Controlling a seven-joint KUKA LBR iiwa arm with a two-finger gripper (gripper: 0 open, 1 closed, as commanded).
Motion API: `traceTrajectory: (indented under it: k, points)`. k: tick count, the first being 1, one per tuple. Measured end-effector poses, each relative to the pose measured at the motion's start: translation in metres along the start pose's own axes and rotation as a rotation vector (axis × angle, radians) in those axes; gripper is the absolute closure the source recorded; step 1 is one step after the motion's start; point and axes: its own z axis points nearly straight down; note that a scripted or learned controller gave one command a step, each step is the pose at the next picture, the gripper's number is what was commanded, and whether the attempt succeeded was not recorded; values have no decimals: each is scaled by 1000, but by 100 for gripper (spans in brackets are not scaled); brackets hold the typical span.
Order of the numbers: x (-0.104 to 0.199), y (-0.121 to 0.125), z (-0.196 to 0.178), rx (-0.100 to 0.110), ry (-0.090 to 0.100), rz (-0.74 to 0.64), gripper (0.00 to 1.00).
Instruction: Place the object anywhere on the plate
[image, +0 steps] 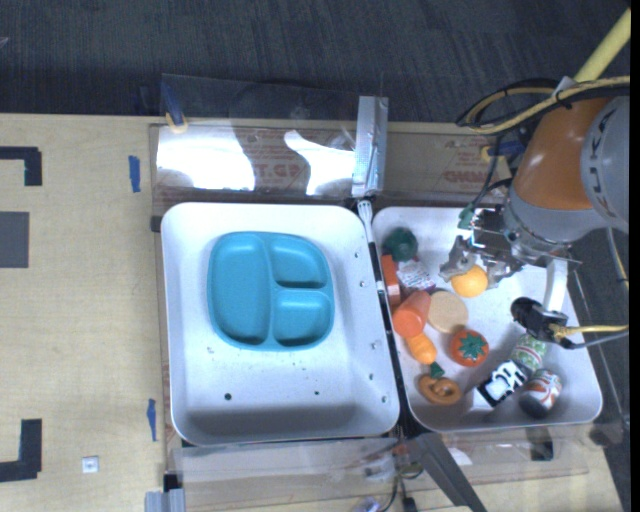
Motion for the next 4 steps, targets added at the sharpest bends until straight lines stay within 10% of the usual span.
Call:
traceTrajectory:
  k: [2, 3, 4]
  points:
    - [145, -19, 0, -1, 2, -84, 100]
    - [221, -68, 6, 4, 1, -135, 100]
    - [219, -67, 6, 4, 0, -131, 0]
